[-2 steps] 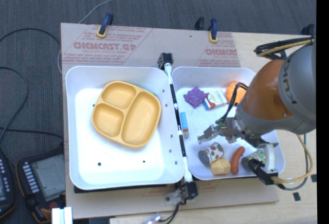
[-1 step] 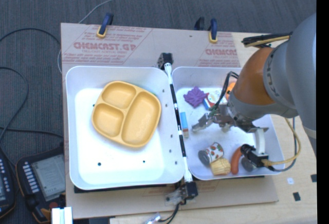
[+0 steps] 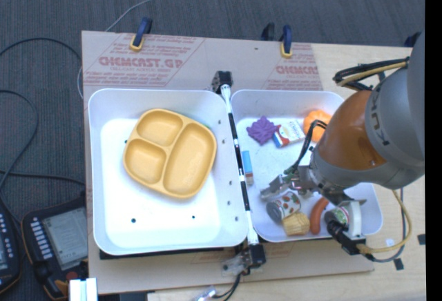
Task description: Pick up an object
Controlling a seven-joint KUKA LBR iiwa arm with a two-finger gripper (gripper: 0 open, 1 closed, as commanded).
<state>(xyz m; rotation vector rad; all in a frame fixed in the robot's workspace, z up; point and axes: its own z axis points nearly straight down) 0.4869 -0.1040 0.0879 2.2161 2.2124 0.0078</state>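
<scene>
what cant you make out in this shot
- Gripper: small and cluttered in the camera view, so a grasp cannot be confirmed.
- Orange ball: partly hidden behind the arm.
- Can: label too small to read.
- Right bin: far side covered by the arm.

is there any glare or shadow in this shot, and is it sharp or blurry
In the camera view the light is even and soft; the yellow plate casts a faint shadow on the left bin; the arm darkens the right bin under it; mild shine on the arm's orange band; the toys near the claw look soft and hard to make out.
</scene>
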